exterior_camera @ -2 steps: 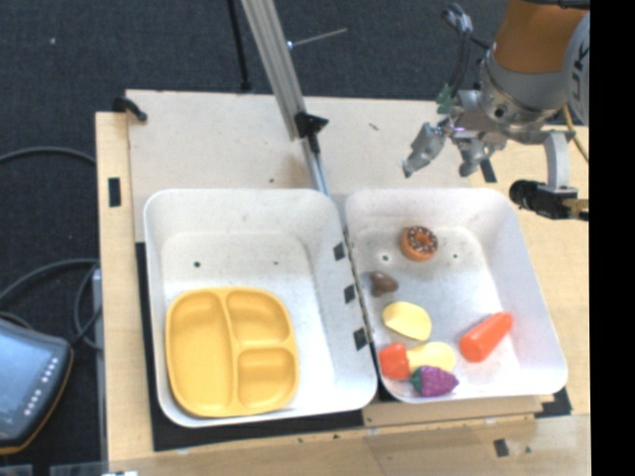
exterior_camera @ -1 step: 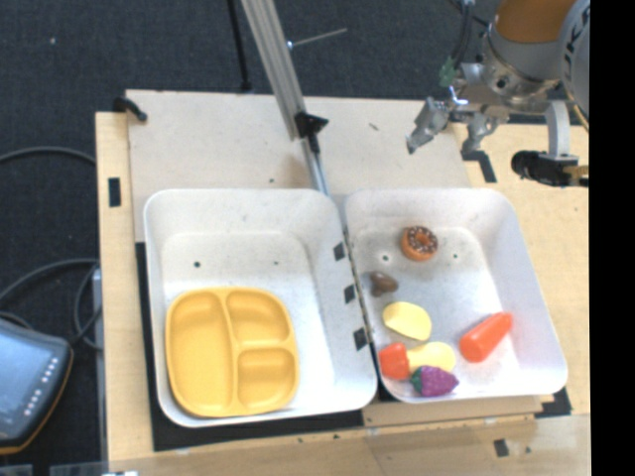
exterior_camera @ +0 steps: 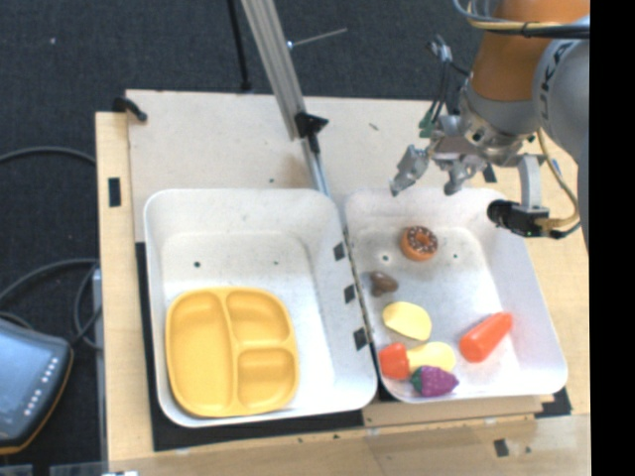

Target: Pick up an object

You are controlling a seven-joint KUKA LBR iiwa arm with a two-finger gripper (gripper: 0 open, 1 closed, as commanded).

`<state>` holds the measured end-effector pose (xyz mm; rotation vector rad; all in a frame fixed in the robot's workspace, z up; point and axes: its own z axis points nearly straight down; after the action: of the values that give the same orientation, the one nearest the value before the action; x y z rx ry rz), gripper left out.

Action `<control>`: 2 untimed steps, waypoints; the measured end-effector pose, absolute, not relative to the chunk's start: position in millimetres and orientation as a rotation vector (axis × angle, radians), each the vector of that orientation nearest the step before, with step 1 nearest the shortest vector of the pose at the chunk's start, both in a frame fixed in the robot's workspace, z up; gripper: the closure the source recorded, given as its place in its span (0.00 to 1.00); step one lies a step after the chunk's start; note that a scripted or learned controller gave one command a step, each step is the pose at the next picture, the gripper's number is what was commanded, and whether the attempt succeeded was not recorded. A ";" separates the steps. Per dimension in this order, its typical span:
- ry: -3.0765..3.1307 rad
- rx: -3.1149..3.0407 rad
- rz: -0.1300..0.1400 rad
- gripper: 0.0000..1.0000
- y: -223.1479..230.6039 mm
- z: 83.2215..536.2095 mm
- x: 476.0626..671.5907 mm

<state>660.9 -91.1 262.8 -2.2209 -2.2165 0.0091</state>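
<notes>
Fingers (exterior_camera: 430, 175) spread apart, hanging above bin's far rim, doughnut (exterior_camera: 419, 243) lying just below them, untouched

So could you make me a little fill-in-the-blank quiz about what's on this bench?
1. The yellow divided tray lies in the ____ bin.
2. The gripper hangs open over the right bin's ____ edge.
3. The donut lies apart from the carrot, nearer the ____.
4. The purple grapes lie at the right bin's ____ edge.

Missing words: left; far; gripper; near
</notes>
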 end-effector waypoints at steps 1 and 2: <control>-2.234 -2.222 -0.009 0.00 -98.7 432.7 679.9; -2.226 -2.216 0.001 0.00 -54.5 411.8 667.9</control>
<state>667.9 -54.5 411.8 -2.2163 -2.2263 0.0010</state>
